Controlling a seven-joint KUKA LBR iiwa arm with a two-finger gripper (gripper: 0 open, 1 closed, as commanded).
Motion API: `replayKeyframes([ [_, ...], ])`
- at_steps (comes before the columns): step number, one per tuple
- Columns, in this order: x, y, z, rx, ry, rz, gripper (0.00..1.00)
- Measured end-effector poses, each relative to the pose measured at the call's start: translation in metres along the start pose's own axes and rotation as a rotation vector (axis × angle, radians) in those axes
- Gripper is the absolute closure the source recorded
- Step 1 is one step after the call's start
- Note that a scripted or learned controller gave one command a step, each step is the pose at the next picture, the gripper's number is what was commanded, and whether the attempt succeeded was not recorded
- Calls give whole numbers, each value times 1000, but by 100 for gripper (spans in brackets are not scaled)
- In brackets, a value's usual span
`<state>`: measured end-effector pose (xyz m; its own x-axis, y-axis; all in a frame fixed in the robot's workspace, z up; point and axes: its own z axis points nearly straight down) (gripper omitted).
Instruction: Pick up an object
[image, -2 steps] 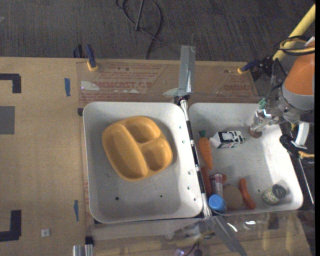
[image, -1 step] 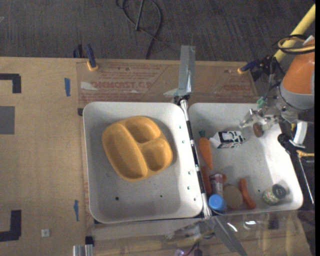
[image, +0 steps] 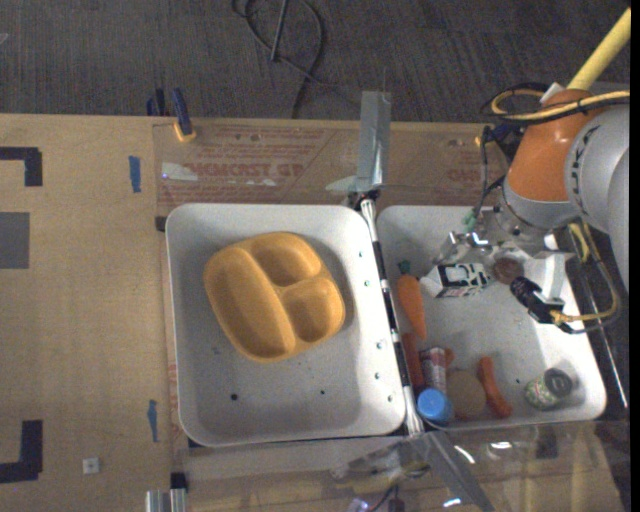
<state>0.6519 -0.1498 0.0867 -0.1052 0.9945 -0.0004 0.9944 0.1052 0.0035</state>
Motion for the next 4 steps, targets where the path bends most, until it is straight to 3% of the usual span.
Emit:
replayKeyframes([
  [1,-37,-55,-91,-1,-2,1,0],
  [2,-68,-56,-94,-1,-2,18,0],
  [3,-51,-124,-209,0,-2,77,0],
  [4,-46,-79,-143,2,0,-127,0],
])
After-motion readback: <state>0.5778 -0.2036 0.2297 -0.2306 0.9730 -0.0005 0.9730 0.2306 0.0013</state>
